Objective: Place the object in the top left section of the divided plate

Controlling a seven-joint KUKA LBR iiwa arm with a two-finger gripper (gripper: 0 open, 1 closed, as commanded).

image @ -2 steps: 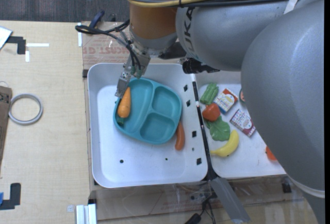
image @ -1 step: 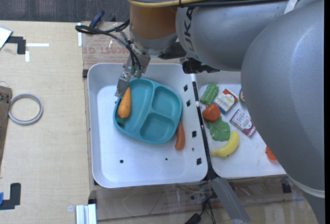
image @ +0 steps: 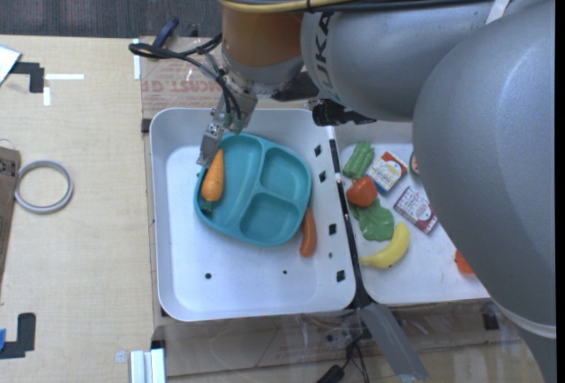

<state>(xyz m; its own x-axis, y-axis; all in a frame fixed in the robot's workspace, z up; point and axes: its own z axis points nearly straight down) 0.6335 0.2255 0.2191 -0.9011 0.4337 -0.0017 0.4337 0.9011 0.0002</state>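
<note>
We seem to be in a robotics lab: a pale wooden counter (image: 79,266) carries two shallow white plastic bins (image: 177,284), a grey tape roll (image: 42,186) at left, plastic toy food (image: 380,196) at right.

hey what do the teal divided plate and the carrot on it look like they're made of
Divided plate: likely molded plastic, with a smooth, uniform teal surface and rounded compartment ridges. Carrot: probably a plastic toy, evenly orange with a slight sheen, though that's hard to confirm from here.
</note>
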